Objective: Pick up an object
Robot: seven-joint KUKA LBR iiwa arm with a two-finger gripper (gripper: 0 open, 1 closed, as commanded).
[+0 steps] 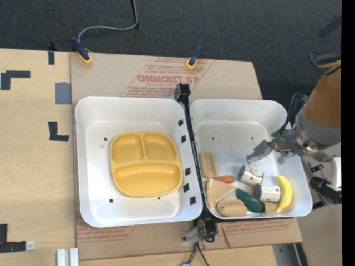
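Note:
The right bin (233, 112) holds a pile of small items in its near half. Among them are a tan block (208, 164), an orange carrot (225, 179), a white cup with a red mark (250, 176), a white can (270, 193), a yellow banana (285, 193), a dark green piece (250, 200) and a tan bread roll (232, 208). My gripper (270, 153) hangs over the bin's right side, just above and right of the white cup. Its fingers are spread open with nothing between them.
The left bin (91, 148) carries a yellow divided plate (147, 164). A black divider with clips (187, 148) runs between the bins. The bins rest on cardboard (161, 76) held by yellow-blue clamps; a cable lies beyond it.

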